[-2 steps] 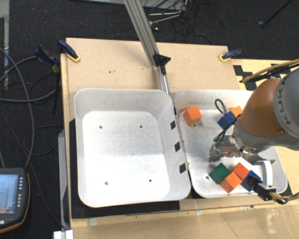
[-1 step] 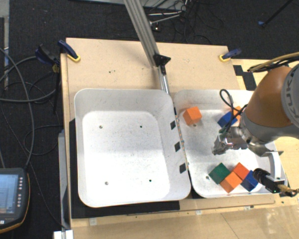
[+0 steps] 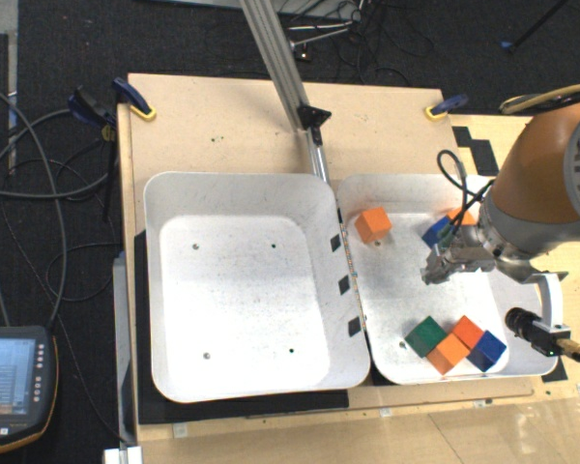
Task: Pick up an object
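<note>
My gripper (image 3: 437, 273) hangs over the middle of the right bin (image 3: 387, 288), reaching in from the right. A blue block (image 3: 436, 231) lies just behind it, partly covered by the wrist, with a bit of an orange thing (image 3: 461, 217) beside it. An orange cube (image 3: 372, 225) sits alone at the bin's far left. Near the front edge a green cube (image 3: 425, 336), two orange blocks (image 3: 449, 354) (image 3: 468, 333) and a blue cube (image 3: 487, 350) are packed together. Nothing visible sits under the gripper's tip.
The left bin (image 3: 237, 283) stands beside the right one, sharing a divider with black clips (image 3: 346, 283). A metal pole (image 3: 280, 56) slants in from the back to the bins' junction. Bare bench lies behind both bins.
</note>
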### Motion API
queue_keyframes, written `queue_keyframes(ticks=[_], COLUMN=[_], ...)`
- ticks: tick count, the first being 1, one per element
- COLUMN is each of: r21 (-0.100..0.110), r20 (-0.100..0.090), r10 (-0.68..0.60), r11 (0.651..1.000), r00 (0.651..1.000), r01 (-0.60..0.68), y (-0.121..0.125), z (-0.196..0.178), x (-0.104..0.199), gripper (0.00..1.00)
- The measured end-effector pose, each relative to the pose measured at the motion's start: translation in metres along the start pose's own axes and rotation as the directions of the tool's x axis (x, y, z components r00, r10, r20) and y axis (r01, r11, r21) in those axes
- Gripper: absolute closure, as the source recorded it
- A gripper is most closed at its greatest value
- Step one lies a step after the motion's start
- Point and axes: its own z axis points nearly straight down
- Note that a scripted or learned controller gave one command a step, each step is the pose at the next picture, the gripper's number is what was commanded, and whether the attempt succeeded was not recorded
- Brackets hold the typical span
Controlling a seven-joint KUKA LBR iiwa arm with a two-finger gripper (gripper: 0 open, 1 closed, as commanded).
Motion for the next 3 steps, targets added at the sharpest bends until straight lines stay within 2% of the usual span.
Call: queue_keyframes(ticks=[1, 3], r21=[0.001, 0.005], r20=[0.000, -0.003], r10=[0.000, -0.006], r11=[1.000, 1.000], r00=[1.000, 1.000], r01=[0.000, 0.006], y=[0.002, 0.019], z=[-0.031, -0.024], x=[0.000, 0.107], gripper=[1.00, 1.00])
